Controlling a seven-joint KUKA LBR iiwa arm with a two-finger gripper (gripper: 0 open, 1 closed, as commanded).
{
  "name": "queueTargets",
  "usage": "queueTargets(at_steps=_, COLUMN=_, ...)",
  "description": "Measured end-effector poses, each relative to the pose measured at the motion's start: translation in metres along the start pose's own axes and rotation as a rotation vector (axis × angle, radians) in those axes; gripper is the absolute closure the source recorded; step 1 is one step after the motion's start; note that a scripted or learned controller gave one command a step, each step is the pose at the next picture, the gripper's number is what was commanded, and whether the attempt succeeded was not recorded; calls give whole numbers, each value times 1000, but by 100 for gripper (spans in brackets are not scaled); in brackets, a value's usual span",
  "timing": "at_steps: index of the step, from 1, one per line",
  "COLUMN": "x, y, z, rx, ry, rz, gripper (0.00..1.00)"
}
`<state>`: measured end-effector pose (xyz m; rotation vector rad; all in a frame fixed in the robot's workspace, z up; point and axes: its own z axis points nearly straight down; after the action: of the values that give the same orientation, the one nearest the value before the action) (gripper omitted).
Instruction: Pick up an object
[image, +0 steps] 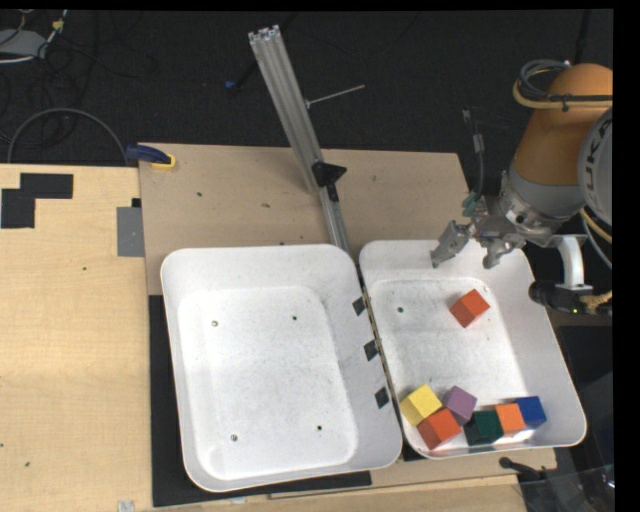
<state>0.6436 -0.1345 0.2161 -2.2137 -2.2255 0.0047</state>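
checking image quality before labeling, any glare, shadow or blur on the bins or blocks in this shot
In the camera view, the left bin shows a soft brighter patch on its floor, no harsh glare. The lone orange block in the right bin is sharp, with a faint shadow beside it. The end effector looks slightly soft and casts little shadow. The background beyond the bench is very dark.
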Motion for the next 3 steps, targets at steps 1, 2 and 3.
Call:
queueTargets(at_steps=1, x=0, y=0, z=-10, rx=0, ry=-1, rz=-5, gripper=100)
queueTargets(at_steps=2, x=40, y=-67, z=-154, rx=-10, ry=0, rz=3, gripper=100)
queueTargets(at_steps=3, x=23, y=-43, z=-113, rx=2, ry=0, rz=7, gripper=100)
